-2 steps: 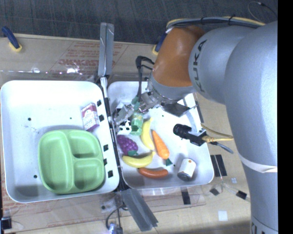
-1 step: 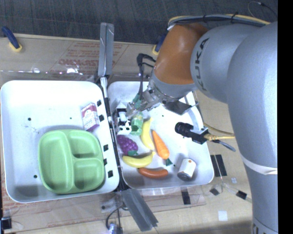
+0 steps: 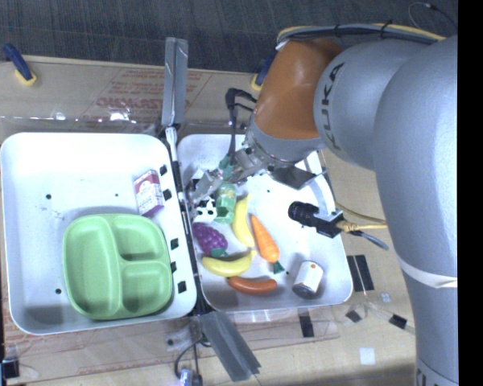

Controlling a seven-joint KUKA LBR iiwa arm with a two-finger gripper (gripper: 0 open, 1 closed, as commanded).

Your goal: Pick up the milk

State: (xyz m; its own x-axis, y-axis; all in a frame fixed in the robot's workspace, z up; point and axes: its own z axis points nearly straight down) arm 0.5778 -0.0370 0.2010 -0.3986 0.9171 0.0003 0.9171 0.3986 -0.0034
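- The end effector [image 3: 219, 185] sits low in the far-left corner of the right bin [image 3: 332, 284], over a clutter of toy food; can't tell if it's open or closed, too much is jumbled there.
- Nothing reads as gripped, so I'd say the pick isn't done.
- The milk [image 3: 149, 191], a small red-and-white carton, lies in the left bin [image 3: 24, 215] just beyond the green tray [image 3: 117, 265], close to the divider.
- Its long axis runs near-to-far, tilted slightly; which end is the top is unclear.
- Judgement: the arm needs to cross over to the left bin.
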